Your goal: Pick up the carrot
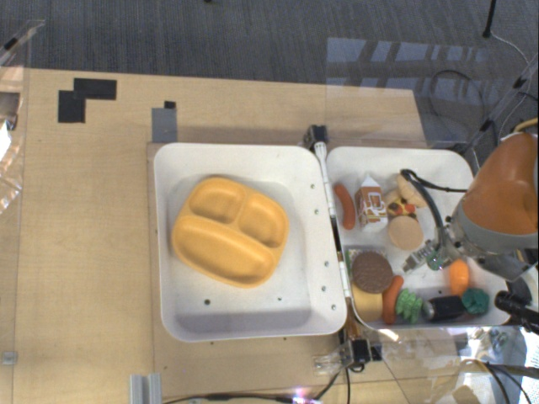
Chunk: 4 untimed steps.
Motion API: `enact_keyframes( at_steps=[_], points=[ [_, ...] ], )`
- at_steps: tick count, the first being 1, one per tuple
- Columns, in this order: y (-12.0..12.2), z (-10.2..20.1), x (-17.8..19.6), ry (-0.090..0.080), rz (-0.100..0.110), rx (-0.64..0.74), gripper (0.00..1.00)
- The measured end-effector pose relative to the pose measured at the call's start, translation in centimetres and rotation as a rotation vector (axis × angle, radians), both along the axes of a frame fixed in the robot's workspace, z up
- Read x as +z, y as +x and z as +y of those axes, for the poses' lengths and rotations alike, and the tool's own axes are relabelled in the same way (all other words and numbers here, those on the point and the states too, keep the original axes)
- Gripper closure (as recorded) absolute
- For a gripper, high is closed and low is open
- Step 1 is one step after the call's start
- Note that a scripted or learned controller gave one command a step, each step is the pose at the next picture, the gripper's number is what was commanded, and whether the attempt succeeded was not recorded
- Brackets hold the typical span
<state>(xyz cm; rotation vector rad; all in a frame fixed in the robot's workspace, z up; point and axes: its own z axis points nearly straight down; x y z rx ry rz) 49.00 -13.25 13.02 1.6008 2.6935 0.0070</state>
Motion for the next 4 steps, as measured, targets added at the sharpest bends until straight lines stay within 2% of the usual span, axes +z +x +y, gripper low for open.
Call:
enact_keyframes(
  at_steps=[1, 2, 3, 4],
  points=[
    [1.1, -7.1, -4.0, -0.008, -0.004, 0.341, 1.0],
    [0.2, 2.0, 4.8, -0.003, -0.009, 0.311, 1.0],
    [0.1, -5.1, 11.6, -0.018, -0.007, 0.788, 1.0],
    [0.1, -5.0, 11.5, -0.015, -0.006, 0.789, 0.0]
  ],
)
